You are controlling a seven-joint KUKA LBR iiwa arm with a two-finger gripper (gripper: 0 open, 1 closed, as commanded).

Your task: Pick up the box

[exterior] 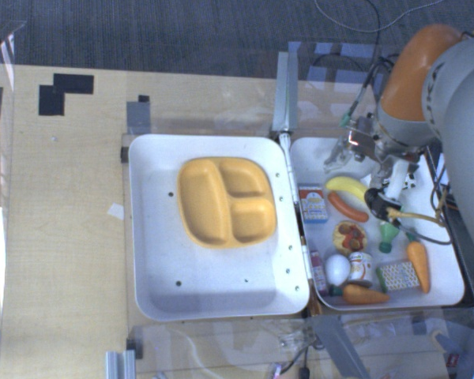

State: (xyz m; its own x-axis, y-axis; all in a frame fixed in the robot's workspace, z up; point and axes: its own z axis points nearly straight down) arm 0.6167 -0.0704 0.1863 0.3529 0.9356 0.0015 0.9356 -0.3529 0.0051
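Hanging over the back of the right bin (312,160), the gripper (357,150) was seen near the banana (345,186); whether it was open or closed, or had hold of anything, could not be told. The box (314,204), white with red and blue print, was found lying against the left wall of that bin, just beside the banana and a red sausage (347,207), apart from the gripper. Nearer the front, an egg (337,269), two carrots (418,265) and a small patterned pack (399,275) were scattered. A yellow divided tray (225,200) was seen in the left bin (154,235) on the pale surface (63,212)
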